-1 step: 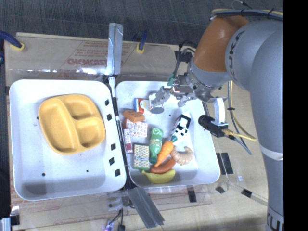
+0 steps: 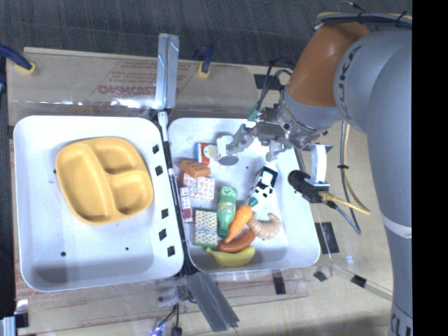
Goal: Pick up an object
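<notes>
Several toy foods crowd the right bin's (image 2: pixel 297 254) near half: a carrot (image 2: pixel 239 222), a green bottle (image 2: pixel 226 209), a banana (image 2: pixel 232 257). The tool (image 2: pixel 257 136) hovers over the far half, nothing visibly held; whether it is wide or narrow I cannot tell. Best, probably, to descend on the carrot atop the pile, away from the walls. The left bin carries a yellow tray (image 2: pixel 103 179).

Both white bins (image 2: pixel 84 264) look like smooth, faintly glossy plastic. The yellow tray (image 2: pixel 103 179) is matt plastic. The arm's (image 2: pixel 381 117) grey shell is smooth, its orange band (image 2: pixel 318 65) shiny.
</notes>
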`<state>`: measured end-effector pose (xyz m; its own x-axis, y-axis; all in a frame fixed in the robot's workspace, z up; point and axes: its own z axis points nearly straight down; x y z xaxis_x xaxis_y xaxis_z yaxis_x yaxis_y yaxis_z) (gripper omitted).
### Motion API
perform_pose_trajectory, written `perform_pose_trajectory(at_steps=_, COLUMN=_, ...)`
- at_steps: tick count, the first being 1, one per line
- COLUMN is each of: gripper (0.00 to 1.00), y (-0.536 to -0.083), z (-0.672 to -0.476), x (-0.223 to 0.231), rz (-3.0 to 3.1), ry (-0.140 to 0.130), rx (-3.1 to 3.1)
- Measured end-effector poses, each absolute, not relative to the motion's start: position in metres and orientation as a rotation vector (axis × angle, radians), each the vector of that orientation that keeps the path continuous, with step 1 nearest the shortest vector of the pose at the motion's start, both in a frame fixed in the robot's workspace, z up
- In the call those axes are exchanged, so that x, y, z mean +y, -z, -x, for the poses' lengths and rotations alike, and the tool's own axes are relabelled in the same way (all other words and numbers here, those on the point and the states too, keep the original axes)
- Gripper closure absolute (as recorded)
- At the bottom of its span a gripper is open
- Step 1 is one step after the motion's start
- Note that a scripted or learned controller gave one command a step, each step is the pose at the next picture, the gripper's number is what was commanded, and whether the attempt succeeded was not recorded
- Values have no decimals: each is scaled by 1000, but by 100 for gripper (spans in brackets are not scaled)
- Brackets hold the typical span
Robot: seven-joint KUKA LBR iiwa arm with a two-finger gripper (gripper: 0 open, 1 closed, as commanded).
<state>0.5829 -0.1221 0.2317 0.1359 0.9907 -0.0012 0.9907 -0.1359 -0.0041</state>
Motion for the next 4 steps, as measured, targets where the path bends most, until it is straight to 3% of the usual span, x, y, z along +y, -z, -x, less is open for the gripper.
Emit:
perform_pose_trajectory(at_steps=1, gripper=0, y=-213, z=-603, x=-111, rz=2258, ry=-2, rx=-2183)
perform_pose_trajectory(at_steps=2, gripper=0, y=-138, z=-630, x=-158, rz=2070, ry=-4, rx=-2358)
perform_pose_trajectory(at_steps=3, gripper=0, y=-92, z=-594, x=-210, rz=2109, ry=-3, rx=-2326)
perform_pose_trajectory(at_steps=4, gripper=0, y=-93, z=-641, x=-210, rz=1996, ry=0, rx=-2427)
